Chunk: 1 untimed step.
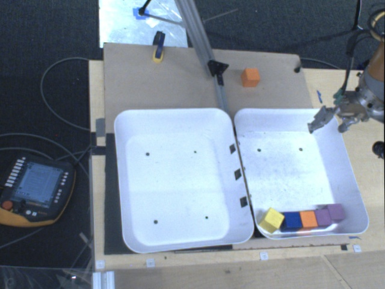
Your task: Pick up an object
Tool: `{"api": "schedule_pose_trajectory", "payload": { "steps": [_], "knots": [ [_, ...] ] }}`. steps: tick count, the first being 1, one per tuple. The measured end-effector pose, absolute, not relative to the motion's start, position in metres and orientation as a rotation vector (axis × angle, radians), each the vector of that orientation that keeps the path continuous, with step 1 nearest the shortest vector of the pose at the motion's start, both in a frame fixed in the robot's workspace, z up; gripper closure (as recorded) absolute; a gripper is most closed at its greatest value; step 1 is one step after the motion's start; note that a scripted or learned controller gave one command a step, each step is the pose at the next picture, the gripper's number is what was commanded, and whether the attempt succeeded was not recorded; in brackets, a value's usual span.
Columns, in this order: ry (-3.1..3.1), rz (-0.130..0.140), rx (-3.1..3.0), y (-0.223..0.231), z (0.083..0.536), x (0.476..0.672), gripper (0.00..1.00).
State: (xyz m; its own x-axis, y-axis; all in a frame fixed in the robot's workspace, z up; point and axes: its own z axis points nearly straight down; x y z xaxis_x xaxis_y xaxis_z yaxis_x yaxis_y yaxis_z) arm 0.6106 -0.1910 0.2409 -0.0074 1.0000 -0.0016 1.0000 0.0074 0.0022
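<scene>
Unmarked coloured cubes [304, 219], white bin [337, 155]

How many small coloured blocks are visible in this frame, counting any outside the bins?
5. Four sit in a row along the right bin's near edge: yellow block, blue block, orange block, purple block. Another orange cube lies on the board behind the bins.

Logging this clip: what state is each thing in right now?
pincer: open, over the right bin's far right rim, holding nothing
yellow block: tilted, right bin's near edge
blue block, orange block, purple block: in a row beside it
orange cube: on the board behind the bins
</scene>
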Motion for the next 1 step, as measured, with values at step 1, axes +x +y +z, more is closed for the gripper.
{"api": "schedule_pose_trajectory", "payload": {
  "steps": [1],
  "knots": [
    [2.235,0.001,2.210,-0.1438,0.2009,0.6200,0.00]
  ]
}}
